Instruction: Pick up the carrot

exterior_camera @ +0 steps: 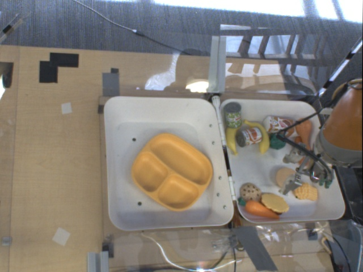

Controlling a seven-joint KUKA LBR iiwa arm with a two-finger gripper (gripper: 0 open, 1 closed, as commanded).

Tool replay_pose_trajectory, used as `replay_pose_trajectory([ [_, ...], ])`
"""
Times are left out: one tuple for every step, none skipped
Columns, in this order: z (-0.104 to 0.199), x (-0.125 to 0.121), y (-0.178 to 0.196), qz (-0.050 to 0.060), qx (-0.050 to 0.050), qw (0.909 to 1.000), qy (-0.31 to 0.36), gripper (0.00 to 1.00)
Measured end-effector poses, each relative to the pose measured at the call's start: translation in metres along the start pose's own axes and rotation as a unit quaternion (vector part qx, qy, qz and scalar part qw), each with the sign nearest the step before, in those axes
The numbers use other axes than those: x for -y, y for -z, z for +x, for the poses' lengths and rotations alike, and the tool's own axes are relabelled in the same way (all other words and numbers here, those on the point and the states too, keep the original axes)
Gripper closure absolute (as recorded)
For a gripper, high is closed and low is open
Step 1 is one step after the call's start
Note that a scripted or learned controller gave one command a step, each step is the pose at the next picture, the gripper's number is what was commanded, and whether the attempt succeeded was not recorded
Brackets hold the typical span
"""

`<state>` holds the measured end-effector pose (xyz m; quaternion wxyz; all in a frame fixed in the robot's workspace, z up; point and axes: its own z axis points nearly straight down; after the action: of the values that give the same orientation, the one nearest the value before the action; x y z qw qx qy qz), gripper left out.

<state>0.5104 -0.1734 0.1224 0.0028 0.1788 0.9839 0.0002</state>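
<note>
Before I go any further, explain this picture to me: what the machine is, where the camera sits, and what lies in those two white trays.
One camera looks down at a slant on a wooden bench bearing two shallow white bins. The left bin holds a yellow divided plate. The right bin holds toy food: a banana, two small cans, a cookie, a cracker and the carrot at its near edge. The grey and orange shape at the right is a robot arm. Its end effector hangs over the right bin, above and to the right of the carrot. I see nothing held in it.
</note>
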Motion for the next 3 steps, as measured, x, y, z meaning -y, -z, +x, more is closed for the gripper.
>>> replay_pose_trajectory([
  [0.008, 0.039, -0.004, 0.0, 0.002, 0.9879, -0.155, 0.0],
  [0.021, -0.004, -0.032, -0.001, 0.006, 0.9833, -0.182, 0.0],
  [0.038, -0.043, -0.013, -0.001, 0.001, 0.9451, -0.327, 0.0],
])
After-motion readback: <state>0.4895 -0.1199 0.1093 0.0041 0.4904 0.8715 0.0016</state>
